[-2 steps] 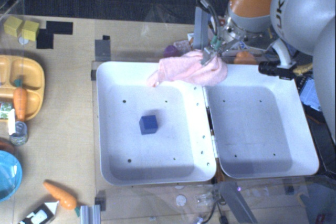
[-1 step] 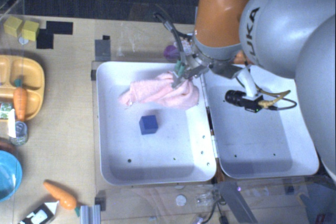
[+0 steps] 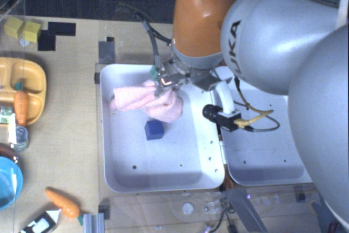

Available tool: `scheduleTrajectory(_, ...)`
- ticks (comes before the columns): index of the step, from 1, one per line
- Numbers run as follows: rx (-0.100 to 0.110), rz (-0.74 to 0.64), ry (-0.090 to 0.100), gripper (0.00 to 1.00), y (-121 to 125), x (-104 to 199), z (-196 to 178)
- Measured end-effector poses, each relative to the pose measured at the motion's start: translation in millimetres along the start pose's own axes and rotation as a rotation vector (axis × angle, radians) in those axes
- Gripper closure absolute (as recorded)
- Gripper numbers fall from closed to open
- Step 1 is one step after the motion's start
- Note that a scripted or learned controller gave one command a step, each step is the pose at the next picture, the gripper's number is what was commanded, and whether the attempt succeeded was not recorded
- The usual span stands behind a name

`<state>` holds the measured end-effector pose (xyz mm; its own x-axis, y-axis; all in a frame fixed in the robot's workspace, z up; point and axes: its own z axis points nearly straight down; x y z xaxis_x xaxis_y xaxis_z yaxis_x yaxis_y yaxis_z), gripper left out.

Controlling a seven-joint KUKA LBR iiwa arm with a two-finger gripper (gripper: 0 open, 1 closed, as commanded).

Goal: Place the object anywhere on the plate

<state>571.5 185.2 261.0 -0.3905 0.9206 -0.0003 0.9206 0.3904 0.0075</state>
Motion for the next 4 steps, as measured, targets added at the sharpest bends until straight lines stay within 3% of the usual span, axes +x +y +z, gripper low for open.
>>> scheduleTrajectory(1, 0.000, -0.044, -0.002, 1.00, 1, -90, -6)
scheduleTrajectory(2, 0.005, 0.034, 0.000, 1.00, 35, -42, 37)
scheduleTrajectory(3, 0.001, 0.176, -0.003, 1.00, 40, -157, -12)
scheduleTrajectory(4, 0.005, 0.356, 0.000, 1.00, 71, -22, 13)
